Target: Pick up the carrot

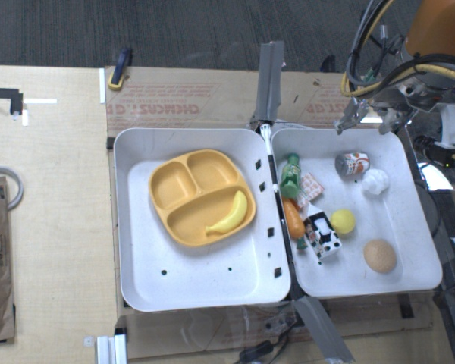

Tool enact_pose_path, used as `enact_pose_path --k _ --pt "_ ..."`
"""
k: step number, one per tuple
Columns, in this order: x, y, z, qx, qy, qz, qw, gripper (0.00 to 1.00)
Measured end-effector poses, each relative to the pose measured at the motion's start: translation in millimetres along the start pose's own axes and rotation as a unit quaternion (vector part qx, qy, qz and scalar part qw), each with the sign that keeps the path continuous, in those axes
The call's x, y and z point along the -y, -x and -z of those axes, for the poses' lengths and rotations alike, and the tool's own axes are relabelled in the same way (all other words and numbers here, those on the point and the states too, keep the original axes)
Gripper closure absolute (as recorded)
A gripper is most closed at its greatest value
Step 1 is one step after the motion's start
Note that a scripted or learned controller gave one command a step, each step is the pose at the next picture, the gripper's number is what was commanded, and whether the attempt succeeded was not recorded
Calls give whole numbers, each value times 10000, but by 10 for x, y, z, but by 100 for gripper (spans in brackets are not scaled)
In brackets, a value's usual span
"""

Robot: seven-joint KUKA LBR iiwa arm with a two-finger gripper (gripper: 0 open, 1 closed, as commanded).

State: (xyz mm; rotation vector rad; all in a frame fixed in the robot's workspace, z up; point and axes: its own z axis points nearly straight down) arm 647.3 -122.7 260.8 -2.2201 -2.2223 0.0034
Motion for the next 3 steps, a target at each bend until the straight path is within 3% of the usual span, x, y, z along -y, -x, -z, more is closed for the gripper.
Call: enact_pose_path --k 1,2,3 --pt "979 -79 -1038 -3 -8 327 9995 0" --pt "1408 267 -1201 -4 -1 707 9975 0" --pt "1291 604 -1701 -6 -3 -617 9981 0"
